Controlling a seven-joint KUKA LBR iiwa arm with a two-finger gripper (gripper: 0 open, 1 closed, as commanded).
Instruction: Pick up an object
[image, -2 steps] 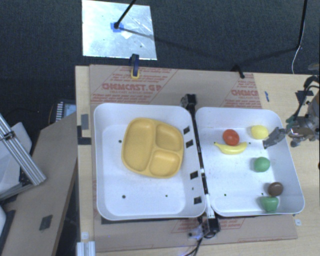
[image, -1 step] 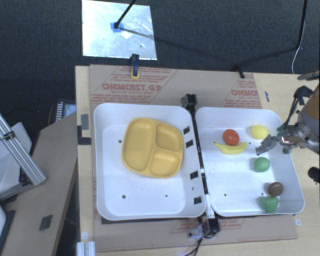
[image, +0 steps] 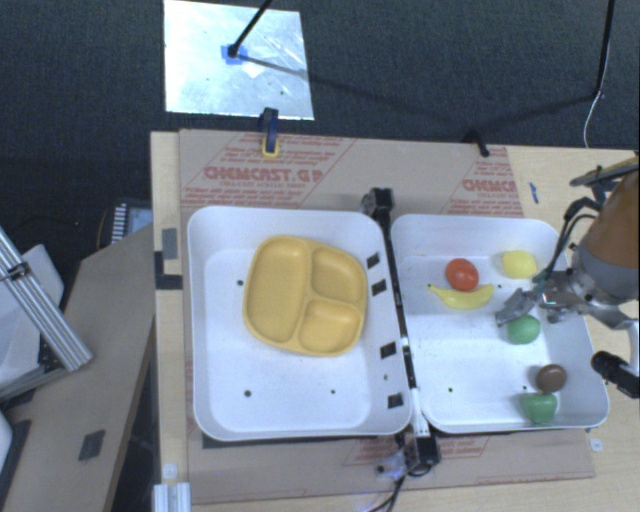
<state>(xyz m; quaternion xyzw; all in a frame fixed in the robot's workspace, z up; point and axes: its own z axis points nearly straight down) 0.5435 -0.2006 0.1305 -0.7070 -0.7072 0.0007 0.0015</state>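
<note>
Right bin (image: 480, 395) — hand (image: 522, 312) over green fruit (image: 523, 329), yellow banana (image: 462, 296) near.

Red "CHEMCAST G P" lettering on the brown protective sheet (image: 262, 172), partly repeated at its right (image: 487, 185)

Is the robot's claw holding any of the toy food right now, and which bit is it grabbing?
It cannot be told. The gripper sits right at the top of a green fruit in the right bin, but any hold is unclear.

Glossy yellow plastic tray (image: 303, 295)
</note>
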